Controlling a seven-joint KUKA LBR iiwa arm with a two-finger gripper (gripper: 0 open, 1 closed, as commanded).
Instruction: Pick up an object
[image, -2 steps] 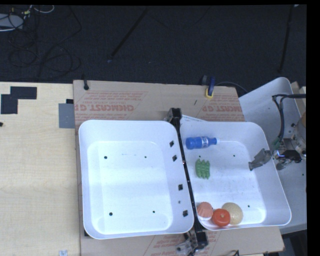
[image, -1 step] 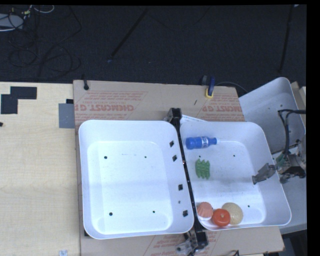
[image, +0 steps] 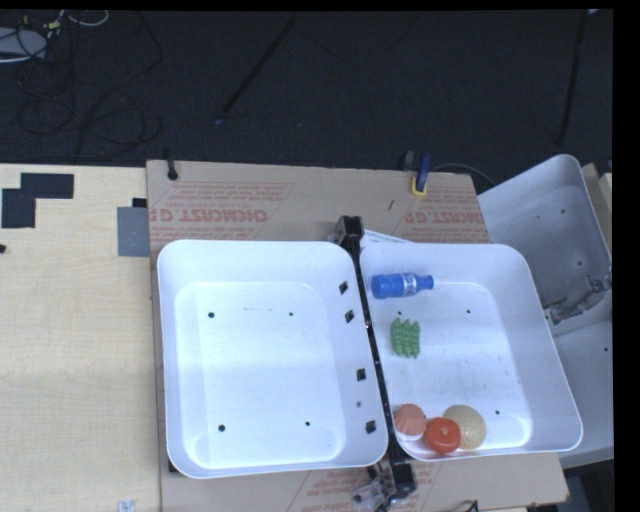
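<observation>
The right bin (image: 520, 300) holds a small blue bottle (image: 400, 285) lying on its side near the bin's far-left corner. Just below it lies a green knobbly piece (image: 405, 337). In the near-left corner three round things crowd together: a pale pink one (image: 408, 419), a red-orange one (image: 442, 434) and a cream-yellow one (image: 466, 424).
The left bin (image: 180, 300) sits beside the right one, with a black divider strip (image: 368, 340) between them. Both bins rest on a cardboard sheet (image: 260, 205). A grey-white panel (image: 560, 215) stands at the far right. A blue and yellow clamp (image: 421, 173) sits at the cardboard's far edge.
</observation>
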